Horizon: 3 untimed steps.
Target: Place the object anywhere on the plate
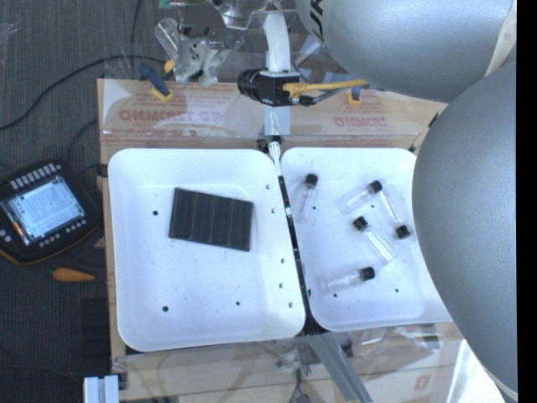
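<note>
A dark ribbed plate (211,219) lies flat in the left white bin (134,309), toward its back left. Several clear vials with black caps lie in the right bin (336,250), among them one (306,191) near the divider and one (351,280) near the front. My gripper (191,53) hangs high beyond the back edge of the left bin, over the cardboard bench top and well away from the plate. A clear, tube-like shape (166,34) shows at its left side; whether it is held is unclear.
The grey arm (470,183) covers the right side of the view and part of the right bin. A teach pendant (38,212) lies on the floor left of the bins. A blue clamp (153,78) sits at the bench's back edge.
</note>
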Available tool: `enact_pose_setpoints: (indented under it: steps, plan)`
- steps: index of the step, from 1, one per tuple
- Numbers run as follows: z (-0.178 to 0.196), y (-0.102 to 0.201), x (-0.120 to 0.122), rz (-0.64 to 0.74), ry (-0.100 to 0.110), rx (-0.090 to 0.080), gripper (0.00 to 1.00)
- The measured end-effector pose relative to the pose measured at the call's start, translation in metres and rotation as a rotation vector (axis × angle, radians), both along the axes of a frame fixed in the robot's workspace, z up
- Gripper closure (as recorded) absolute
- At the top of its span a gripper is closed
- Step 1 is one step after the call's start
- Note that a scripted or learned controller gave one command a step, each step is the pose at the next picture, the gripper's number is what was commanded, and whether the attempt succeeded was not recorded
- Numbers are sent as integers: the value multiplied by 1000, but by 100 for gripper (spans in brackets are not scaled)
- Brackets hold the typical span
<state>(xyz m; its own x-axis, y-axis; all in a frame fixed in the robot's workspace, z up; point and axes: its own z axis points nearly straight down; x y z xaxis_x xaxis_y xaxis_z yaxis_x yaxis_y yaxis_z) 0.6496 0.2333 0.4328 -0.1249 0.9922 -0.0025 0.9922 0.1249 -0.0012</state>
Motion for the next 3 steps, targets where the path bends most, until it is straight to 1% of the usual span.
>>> enact_pose_setpoints:
  steps: [1, 2, 3]
  plan:
    - [0, -5, -44, 174, 1, 0, 100]
    - [0, -11, 14, -68, 1, 1, 100]
    - [1, -8, 5, 424, 0, 1, 100]
